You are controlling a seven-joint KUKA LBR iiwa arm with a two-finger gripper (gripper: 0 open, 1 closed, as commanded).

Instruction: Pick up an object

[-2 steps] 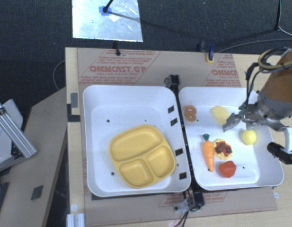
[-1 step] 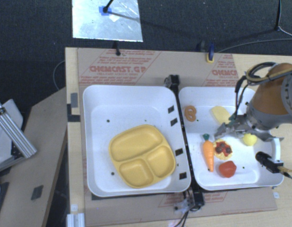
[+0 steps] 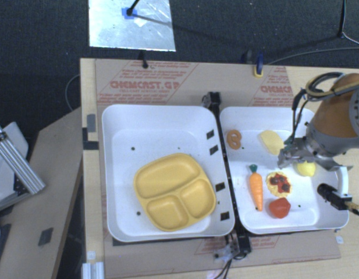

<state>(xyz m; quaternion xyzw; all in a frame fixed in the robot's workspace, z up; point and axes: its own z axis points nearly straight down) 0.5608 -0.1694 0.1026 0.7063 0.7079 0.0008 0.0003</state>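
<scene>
The right bin holds several toy foods. A small brown pretzel lies at its back left, with a pale yellow piece beside it. An orange carrot lies lengthwise near the bin's left wall. Right of the carrot is a round yellow item with red topping, and a red tomato-like piece sits in front of that. A small yellow lemon-like ball rests under the arm's wrist. My gripper hangs low between the pale yellow piece, the topped round item and the ball.
In the left bin lies a yellow three-compartment plate. The divider between the bins runs front to back. The arm's grey body and a black cable cover the right bin's back right corner.
</scene>
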